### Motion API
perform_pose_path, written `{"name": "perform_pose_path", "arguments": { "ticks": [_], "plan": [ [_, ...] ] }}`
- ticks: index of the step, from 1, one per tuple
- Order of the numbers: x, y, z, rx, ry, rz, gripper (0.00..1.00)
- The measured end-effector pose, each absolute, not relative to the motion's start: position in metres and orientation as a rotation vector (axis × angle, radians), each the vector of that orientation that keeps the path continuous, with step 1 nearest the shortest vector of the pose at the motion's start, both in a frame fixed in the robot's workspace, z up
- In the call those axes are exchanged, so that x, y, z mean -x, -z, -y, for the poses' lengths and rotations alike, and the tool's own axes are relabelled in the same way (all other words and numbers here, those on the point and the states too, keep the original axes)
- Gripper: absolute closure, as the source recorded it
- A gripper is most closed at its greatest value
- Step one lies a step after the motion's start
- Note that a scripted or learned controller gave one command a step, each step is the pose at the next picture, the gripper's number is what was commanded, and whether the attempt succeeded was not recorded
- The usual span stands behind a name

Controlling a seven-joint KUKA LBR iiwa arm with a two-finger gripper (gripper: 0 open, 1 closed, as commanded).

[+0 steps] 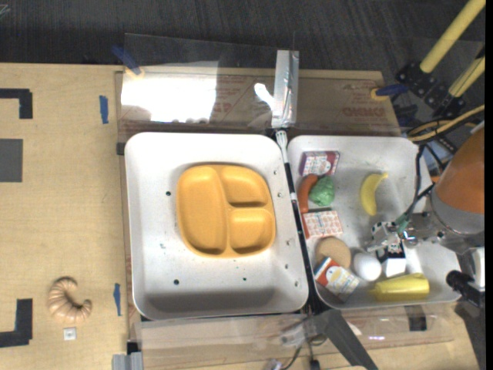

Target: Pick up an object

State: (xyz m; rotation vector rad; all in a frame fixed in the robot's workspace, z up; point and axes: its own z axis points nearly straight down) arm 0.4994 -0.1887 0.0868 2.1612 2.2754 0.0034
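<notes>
Right bin (pixel 400 151): gripper (pixel 387 237) above white egg (pixel 367 267); grip state cannot tell.
Labels: purple packet (pixel 319 163), red-patterned carton (pixel 323 223); writing unreadable.
Left bin (pixel 146 206): yellow divided plate (pixel 225 208).

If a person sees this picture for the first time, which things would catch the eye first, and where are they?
Probably the yellow divided tray, lying alone in the middle of the left bin. Next comes the crowded right bin, with a banana near its middle and a yellow bottle at its near edge, where the claw hangs above the toys. A croissant lies apart on the bench, far left.
</notes>
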Motion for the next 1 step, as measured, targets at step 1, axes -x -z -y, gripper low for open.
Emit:
{"name": "perform_pose_path", "arguments": {
  "ticks": [1],
  "plan": [
    [-0.5014, -0.0976, 0.1889, -2.159, -0.008, -2.271, 1.0]
  ]
}}
